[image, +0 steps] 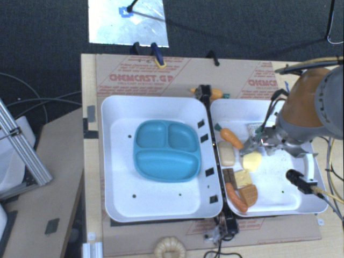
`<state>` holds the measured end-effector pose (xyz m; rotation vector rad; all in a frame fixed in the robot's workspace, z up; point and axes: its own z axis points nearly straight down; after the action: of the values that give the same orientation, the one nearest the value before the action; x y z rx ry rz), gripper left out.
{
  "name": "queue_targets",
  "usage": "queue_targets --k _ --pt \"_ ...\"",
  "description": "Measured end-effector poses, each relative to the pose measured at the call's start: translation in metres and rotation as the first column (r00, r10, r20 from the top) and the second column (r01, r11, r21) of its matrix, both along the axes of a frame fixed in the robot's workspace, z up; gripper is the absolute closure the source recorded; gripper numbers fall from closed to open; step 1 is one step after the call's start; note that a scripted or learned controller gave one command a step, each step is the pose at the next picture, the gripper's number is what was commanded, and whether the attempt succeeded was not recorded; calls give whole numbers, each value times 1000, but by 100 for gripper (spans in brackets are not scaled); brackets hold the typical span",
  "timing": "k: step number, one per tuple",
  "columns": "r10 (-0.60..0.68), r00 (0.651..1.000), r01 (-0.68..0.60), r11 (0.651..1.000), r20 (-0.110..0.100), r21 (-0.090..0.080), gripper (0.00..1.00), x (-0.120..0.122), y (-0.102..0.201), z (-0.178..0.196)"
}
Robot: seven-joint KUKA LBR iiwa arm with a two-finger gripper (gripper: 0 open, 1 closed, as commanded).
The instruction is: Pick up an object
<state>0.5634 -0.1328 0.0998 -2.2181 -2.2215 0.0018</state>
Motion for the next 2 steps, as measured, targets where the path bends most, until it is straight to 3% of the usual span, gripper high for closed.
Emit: queue_targets --k 1,2 --pt "0 1000 0 1000 2 -1 0 1 0 -16" --pt "0 1000 0 1000 5 -1 100 2 0 -4"
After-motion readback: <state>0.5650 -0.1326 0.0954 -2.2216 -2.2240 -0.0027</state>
